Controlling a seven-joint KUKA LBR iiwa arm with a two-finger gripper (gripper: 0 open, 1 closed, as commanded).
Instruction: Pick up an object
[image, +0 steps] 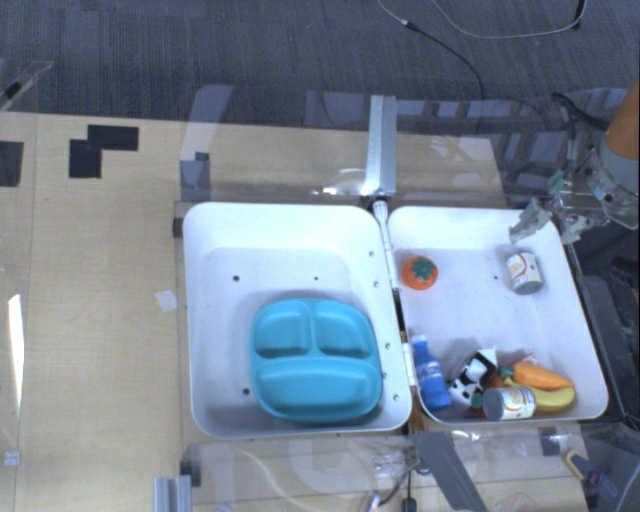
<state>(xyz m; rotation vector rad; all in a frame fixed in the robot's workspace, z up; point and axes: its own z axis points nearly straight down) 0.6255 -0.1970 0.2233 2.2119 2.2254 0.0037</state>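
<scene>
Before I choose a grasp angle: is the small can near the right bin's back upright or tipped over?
Tipped over. The small can lies on its side on the right bin floor, with one round end facing the camera.

Even, fairly bright light is falling from overhead across the bench (90, 300). Both white bins are reflecting it strongly; the left bin (215, 290) is washing out toward its far rim, and the right bin (560, 330) is looking pale too. A soft shadow is lying under the near left edge of the blue tray (315, 360). Glare is streaking the clear panels (345, 180) at the far side. The whole picture is looking slightly soft and grainy.
</scene>
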